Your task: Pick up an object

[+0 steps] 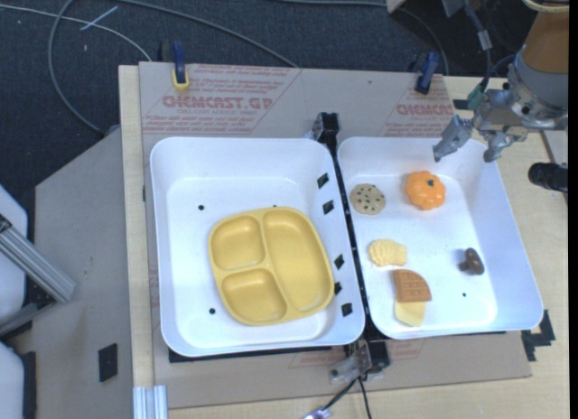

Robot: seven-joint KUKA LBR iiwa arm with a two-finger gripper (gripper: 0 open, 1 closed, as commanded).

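Two white bins (172, 228) sit on a clamped board (226, 101) over dark carpet (271, 11); end effector (471, 144) spread wide.

I am looking at a robot laboratory or test room, not a home. In the middle of the frame a brown board (271, 92) with red printed letters lies on the bench, and two clamps, one at upper left (180, 65) and one at upper right (425, 71), fix it. On the board two white bins (172, 228) (515, 264) are joined by black clips (326, 126). Loose cables (81, 11) run over dark carpet (271, 11) at the top of the frame. At the left edge I see an aluminium bar (32, 259). At upper right the grey arm with an orange band (546, 42) reaches in. The objects in the bins look like plastic toy food.
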